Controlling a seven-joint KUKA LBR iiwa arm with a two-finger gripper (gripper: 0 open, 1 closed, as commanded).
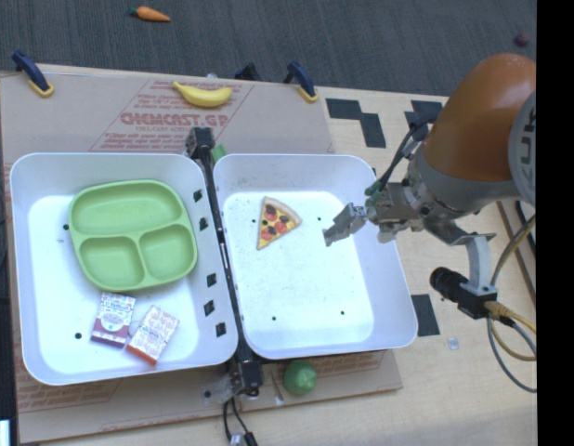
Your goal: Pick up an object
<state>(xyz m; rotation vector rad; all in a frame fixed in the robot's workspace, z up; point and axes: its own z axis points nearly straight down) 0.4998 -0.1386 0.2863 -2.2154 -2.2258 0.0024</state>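
Pizza slice (275,221) lies alone on the floor of the right-hand bin (384,291), near that bin's far edge and closer to its left wall than its right. It is a flat toy wedge with an orange-yellow face, dark and red dots of topping, and a tan crust strip. Its long axis runs on a slant: the crust end sits toward the far right, and the tip points toward the near left corner of the bin.

By count: two white bins, one pizza slice, one green divided plate (132,231) with three compartments, two small printed packets (114,319) (153,333), one banana (203,92), one carrot (151,13), and one green ball (300,377).

The plate sits in the left-hand bin (29,277) toward its far edge; the two packets lie side by side near that bin's near edge. The banana rests on the cardboard (268,110) beyond the bins, the carrot on the dark floor past that, and the green ball just outside the near edge of the right bin.

The gripper (341,226) hangs over the right part of the right bin, beside the slice and apart from it. Whether it is spread or closed I cannot tell; nothing is seen in its grasp.
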